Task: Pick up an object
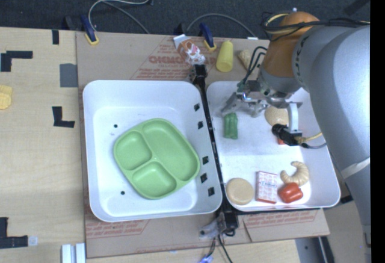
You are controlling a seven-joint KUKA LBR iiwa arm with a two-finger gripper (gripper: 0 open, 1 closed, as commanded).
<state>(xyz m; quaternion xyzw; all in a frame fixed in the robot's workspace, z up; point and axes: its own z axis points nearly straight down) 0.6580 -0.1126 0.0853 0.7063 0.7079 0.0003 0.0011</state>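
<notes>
Our gripper hangs low over the right bin; we cannot tell its state. A green block lies just below it, perhaps touching. Nearer the camera sit a round cookie, pink wafer, tomato and croissant. Left of it, the other bin holds a green tray.

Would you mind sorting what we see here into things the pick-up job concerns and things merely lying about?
Job in hand:
gripper
green block
round biscuit
pink wafer
red tomato
croissant
right bin

Lying about:
green divided plate
left bin
yellow bottle
</notes>
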